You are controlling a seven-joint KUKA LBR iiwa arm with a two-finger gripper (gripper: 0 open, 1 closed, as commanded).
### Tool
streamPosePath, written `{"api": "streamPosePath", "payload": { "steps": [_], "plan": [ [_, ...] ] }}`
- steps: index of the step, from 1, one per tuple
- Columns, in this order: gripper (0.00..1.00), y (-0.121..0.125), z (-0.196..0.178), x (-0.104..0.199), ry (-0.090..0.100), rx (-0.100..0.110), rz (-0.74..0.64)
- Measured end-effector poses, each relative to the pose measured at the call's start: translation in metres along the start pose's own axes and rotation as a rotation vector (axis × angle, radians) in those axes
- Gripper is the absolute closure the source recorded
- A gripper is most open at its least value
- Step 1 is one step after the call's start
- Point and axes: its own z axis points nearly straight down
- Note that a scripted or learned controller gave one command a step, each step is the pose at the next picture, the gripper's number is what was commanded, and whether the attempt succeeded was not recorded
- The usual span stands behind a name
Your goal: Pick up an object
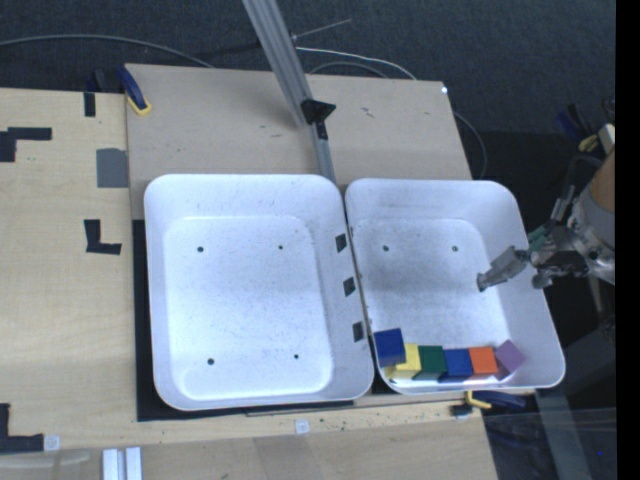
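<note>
Gripper (492,276): reaching in over the right edge of the right bin (500,200), hanging above the bin floor about halfway along that edge. One grey finger is showing, pointing toward the bin's middle; whether the tool is open or closed cannot be told, and nothing is showing in its hold.

Blocks, right bin, near edge: lying in one tight row along the near wall, running toward the near right corner, well apart from the gripper.
- Blue block (388,345): one, sitting raised at the row's left end, seemingly resting on the yellow one.
- Yellow block (405,368): one, partly covered.
- Green block (431,359): one.
- Second blue block (457,362): one.
- Orange block (482,360): one.
- Purple block (509,355): one, tilting against the corner wall.
Total: six blocks, two of them blue.

Left bin (165,203): one, touching the right bin along their shared edge.

Risks, as judged: the blocks are touching each other and pressing against the wall, so fingers coming down are likely finding no gap, closing on two at once, or striking the rim. The stacked blue block is likely toppling if nudged.
</note>
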Motion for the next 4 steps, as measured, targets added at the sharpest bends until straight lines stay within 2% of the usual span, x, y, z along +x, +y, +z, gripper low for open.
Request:
{"api": "streamPosePath", "payload": {
  "steps": [1,2,3,4],
  "plan": [
    [0.00,0.011,-0.147,0.050,-0.002,-0.009,-0.004],
    [0.00,0.094,-0.210,0.089,-0.002,-0.010,-0.005],
    [1.00,0.091,-0.218,0.087,-0.003,-0.002,-0.002],
    [1.00,0.165,-0.287,0.056,-0.006,-0.010,0.001]
  ]
}}
